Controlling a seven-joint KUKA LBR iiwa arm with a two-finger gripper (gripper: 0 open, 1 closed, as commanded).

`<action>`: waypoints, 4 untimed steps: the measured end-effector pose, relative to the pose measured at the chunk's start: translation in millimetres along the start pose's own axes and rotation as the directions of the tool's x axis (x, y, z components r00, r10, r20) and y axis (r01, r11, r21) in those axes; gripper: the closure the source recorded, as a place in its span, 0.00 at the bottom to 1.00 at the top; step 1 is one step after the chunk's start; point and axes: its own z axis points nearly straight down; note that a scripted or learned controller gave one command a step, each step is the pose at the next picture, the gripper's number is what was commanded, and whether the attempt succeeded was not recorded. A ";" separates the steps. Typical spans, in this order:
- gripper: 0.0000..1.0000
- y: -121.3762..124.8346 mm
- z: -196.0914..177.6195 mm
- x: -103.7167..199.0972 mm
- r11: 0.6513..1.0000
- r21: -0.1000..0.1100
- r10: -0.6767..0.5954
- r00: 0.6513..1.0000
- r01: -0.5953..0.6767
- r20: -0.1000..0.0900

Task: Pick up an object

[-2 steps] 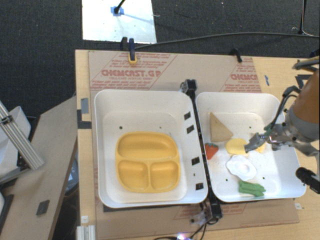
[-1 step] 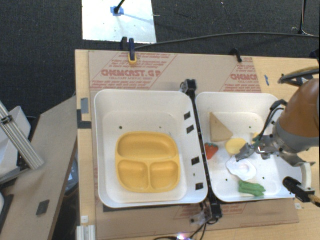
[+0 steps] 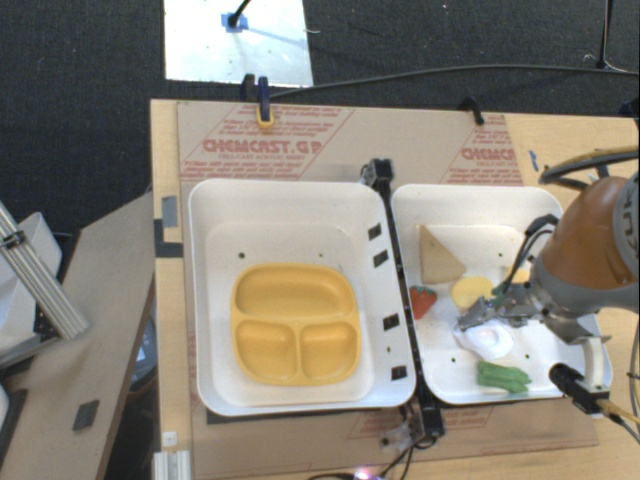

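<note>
Gripper (image 3: 478, 318) sits low in the right bin (image 3: 440, 203), right over the white object (image 3: 490, 343); can't tell the state of its grasp. Yellow piece (image 3: 470, 290), strawberry (image 3: 423, 299) and green item (image 3: 502, 376) crowd close. Left bin (image 3: 210, 208) carries the yellow tray (image 3: 295, 322).

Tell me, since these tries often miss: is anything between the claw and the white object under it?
Nothing visible. The claw hangs right over the white object in the right bin. The yellow piece, green piece and red strawberry lie beside it, apart.
</note>
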 end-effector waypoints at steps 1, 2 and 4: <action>1.00 3.2 -14.6 -0.2 1.000 -0.008 -0.002 1.000 0.002 0.001; 1.00 13.1 -73.6 4.8 1.000 -0.004 -0.005 1.000 0.005 0.001; 1.00 6.9 -117.6 9.1 1.000 0.001 -0.003 1.000 0.003 0.001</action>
